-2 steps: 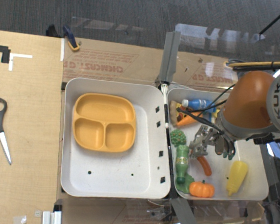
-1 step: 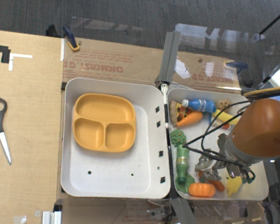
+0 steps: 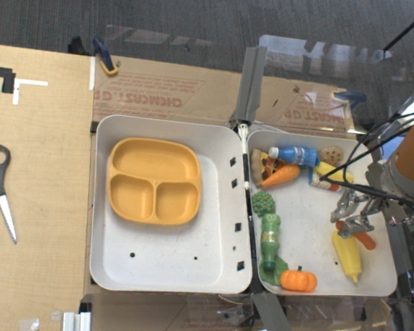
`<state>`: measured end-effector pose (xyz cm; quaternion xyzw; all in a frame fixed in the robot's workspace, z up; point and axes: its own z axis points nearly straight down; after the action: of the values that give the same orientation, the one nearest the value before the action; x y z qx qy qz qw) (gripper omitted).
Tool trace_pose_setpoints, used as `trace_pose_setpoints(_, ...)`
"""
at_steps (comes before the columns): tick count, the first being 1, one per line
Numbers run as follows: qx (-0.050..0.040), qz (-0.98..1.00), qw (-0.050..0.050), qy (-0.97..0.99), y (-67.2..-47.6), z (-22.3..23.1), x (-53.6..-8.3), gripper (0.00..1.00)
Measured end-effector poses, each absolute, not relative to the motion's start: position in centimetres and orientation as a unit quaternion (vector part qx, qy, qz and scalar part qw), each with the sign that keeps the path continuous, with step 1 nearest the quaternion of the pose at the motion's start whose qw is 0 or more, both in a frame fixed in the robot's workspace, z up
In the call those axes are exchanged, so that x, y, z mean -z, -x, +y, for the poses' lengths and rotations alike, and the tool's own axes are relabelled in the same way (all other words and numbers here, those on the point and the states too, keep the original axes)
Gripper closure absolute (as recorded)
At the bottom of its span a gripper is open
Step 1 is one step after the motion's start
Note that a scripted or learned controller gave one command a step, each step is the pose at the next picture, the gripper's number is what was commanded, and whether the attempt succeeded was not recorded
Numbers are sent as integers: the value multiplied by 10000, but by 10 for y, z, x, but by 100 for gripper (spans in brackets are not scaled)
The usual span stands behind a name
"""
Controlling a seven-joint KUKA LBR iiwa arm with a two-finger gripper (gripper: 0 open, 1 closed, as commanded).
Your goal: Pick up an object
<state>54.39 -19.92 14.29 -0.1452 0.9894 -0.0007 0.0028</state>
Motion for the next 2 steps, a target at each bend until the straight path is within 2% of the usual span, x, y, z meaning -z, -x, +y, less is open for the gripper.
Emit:
trace_pose_setpoints(1, -7, 9754, 11, 2203, -492, -137, -92, 100)
trace_pose_setpoints(2, -3, 9999, 14, -163, -527, -100, -92, 100)
